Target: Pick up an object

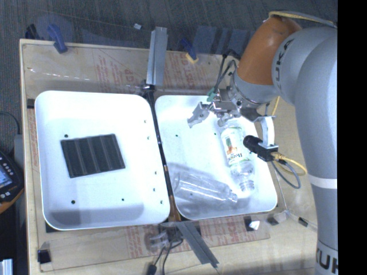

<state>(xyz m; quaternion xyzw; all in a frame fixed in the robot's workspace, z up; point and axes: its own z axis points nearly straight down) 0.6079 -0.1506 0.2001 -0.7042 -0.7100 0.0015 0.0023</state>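
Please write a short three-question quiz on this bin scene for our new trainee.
1. True or false: the dark ribbed panel lies in the left bin.
2. Which bin holds the labelled bottle? A) left B) right
3. What lies along the near edge of the right bin, beside that bottle?

Key: 1 true. 2 B. 3 A clear plastic bottle on its side. The gripper hangs over the right bin's far end.
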